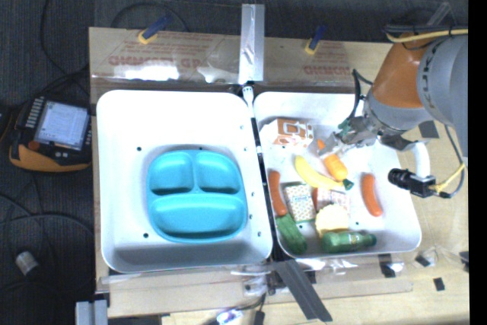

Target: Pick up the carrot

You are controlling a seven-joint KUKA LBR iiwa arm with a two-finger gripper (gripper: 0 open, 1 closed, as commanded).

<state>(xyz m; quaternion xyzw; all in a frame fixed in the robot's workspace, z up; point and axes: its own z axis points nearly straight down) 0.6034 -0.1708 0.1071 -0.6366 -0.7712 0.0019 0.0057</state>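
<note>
One carrot (335, 167) lies slantwise, green end toward lower right.

Left bin (114, 164) white, holds light-blue divided tray (198, 194). Right bin (403, 228) white. Carrot (335, 167) orange, green tip. Banana (316, 174) yellow. Two sausages (370, 194) red-orange. Cucumber (291, 233) dark green. Bottle (348, 241) green. Arm (426, 84) grey, orange band

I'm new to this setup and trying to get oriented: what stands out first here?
A bright blue divided tray sits alone in the left bin. The right bin holds a crowd of toy food, with the grey and orange arm's gripper low over the carrot, beside a yellow banana.
</note>
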